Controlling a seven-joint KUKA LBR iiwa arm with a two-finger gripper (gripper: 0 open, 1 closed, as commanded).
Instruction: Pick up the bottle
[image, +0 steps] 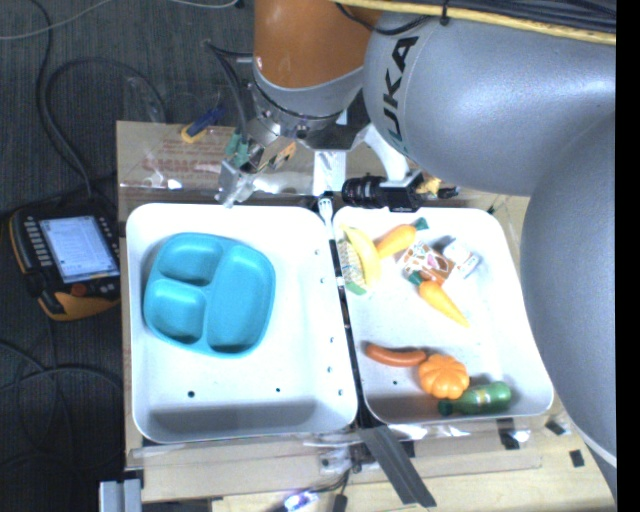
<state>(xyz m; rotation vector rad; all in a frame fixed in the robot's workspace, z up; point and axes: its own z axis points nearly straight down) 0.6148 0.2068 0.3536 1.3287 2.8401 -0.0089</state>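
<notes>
A: Bottle (478, 398): green, lying on its side in the right bin (520, 300), at that bin's 5 o'clock corner, touching the small orange pumpkin (443, 374).

B: Pincer (238, 176): located above the tabletop (150, 150) just past the far rim of the left bin (140, 330), at about 11 o'clock from the bottle and well apart from it. Whether its jaws stand apart or together, I cannot tell.

A: Left bin contents: one blue divided tray (209, 292).

B: Right bin, further items: banana (360, 255), carrot (442, 301), sausage (394, 354), small printed box (430, 262). All lie apart from the pincer.
</notes>
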